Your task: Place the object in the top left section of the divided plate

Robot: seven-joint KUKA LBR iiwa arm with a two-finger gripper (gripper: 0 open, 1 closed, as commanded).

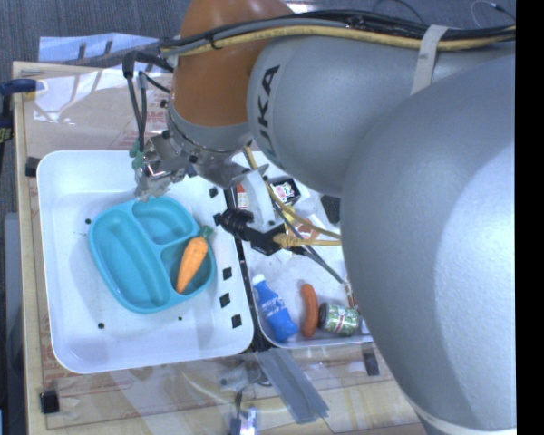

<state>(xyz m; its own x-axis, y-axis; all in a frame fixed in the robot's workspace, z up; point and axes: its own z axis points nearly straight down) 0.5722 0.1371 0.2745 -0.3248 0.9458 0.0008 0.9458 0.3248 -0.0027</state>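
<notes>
The left bin (63, 333) holds a blue divided plate (131, 261) toward its centre, with bare white floor along the bin's left side and lower part of the frame. The plate's upper rim sits near the bin's upper wall, just under the gripper (151, 181). The grey arm (417, 198) with its orange band (219, 57) fills the right and top of the frame, covering most of the right bin (272, 338) and leaving little open room there.

A toy carrot (192, 263) lies tilted in the plate's right-hand section, its tip pointing to the lower left and its green top toward the upper right. It is apart from the gripper, lower and to the right of it. The gripper hovers at the plate's upper edge, over the upper section; whether its fingers are spread or closed cannot be told, and nothing is seen between them.

In the visible strip of the right bin lie a blue bottle (274, 308), an orange sausage-shaped toy (308, 309) and a small green can (342, 319), side by side.
</notes>
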